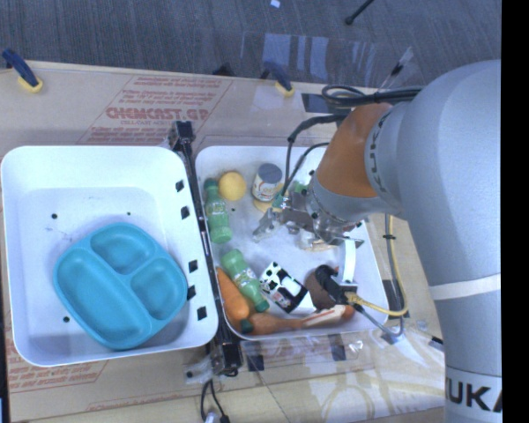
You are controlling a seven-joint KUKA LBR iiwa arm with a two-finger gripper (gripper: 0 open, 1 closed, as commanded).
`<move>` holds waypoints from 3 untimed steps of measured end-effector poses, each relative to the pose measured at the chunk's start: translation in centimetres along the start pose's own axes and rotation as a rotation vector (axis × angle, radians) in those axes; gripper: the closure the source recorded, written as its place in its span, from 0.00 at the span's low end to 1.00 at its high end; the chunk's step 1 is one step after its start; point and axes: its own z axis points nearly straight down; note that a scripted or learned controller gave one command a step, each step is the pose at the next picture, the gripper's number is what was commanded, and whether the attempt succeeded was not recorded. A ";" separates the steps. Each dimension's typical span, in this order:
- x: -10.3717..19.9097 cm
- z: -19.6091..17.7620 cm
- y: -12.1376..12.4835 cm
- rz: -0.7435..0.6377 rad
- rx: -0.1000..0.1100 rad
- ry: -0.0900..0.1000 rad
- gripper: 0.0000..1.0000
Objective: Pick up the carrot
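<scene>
Item: bench sheet [115, 104], brown with red printed lettering, is covering the work surface; a blue clamp [22, 73] is gripping its far left corner, and grey carpet [159, 16] is showing beyond the far edge. Two white bins are sitting on it side by side. The left bin [26, 236] is holding a blue divided plate [119, 285]. The right bin [247, 154] is holding the mixed goods. Item: carrot [232, 300], bright orange, smooth and tapered, is lying along the right bin's left wall near the front corner, its narrow end pointing to the far side. A green bottle [244, 276] is lying just beside it, and a reddish-brown long item [286, 322] is meeting its thick end along the front wall. A black-and-white patterned piece [282, 287] is resting near. A yellow lemon [232, 185] and a small can [267, 183] are sitting at the far side. Item: gripper [293, 221] is hanging over the bin's middle, apart from the carrot; how wide it is standing cannot be told.
</scene>
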 end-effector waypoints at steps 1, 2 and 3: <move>5.8 -7.0 5.3 -0.048 -0.019 0.002 0.00; 5.9 -0.4 3.8 0.035 -0.020 -0.014 0.00; 2.8 -11.8 2.7 -0.038 -0.023 -0.004 0.00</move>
